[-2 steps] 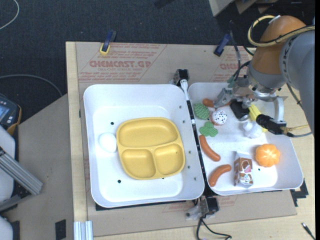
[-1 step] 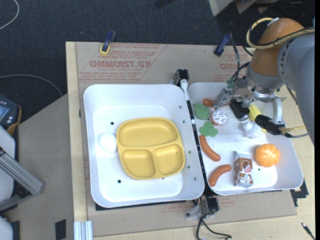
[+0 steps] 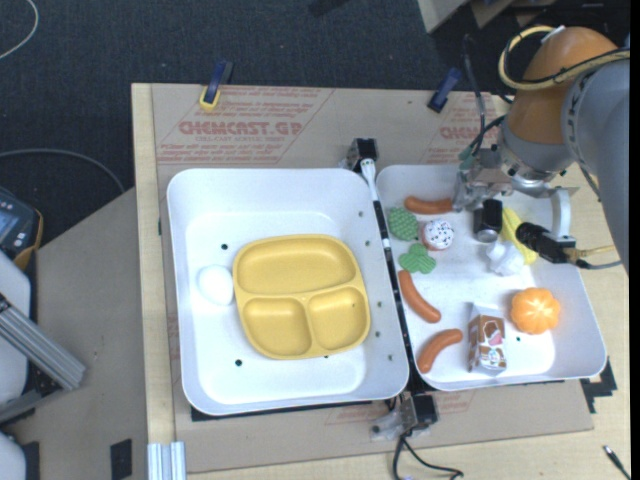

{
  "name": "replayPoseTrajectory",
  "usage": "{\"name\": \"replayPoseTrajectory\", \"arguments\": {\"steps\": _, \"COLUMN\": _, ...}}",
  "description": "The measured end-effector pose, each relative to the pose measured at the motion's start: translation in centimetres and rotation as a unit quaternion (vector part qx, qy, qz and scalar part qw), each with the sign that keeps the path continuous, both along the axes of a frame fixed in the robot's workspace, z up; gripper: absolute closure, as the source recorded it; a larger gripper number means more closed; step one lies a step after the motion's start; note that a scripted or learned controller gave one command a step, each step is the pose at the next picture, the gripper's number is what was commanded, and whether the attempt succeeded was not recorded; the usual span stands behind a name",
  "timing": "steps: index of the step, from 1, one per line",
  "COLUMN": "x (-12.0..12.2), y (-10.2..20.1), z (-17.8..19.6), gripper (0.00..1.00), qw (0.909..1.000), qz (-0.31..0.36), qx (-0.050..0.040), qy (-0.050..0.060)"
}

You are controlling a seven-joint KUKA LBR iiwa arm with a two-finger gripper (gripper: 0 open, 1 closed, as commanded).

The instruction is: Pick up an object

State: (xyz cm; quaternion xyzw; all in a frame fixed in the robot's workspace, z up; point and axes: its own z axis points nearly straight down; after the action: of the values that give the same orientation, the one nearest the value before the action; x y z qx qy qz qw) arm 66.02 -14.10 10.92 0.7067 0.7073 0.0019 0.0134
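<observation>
The tool (image 3: 468, 196), grip impossible to tell, is hanging by the far edge of the right bin (image 3: 570, 353), just right of a sausage (image 3: 430, 205), while bare floor is lying open around the orange (image 3: 535, 310).

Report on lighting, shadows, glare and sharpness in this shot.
Camera view: light even and soft, no hard shadows; the left bin looks bright, almost washed out; a pale sheen on the arm's orange band; the yellow tray reads sharp; the dark floor holds little detail.
</observation>
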Motion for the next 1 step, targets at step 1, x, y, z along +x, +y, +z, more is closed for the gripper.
{"name": "replayPoseTrajectory", "arguments": {"steps": 1, "x": 1.13, "y": 0.18, "z": 5.25, "gripper": 1.0, "qw": 0.9999, "qz": 0.0, "qx": 0.0075, "qy": 0.008}}
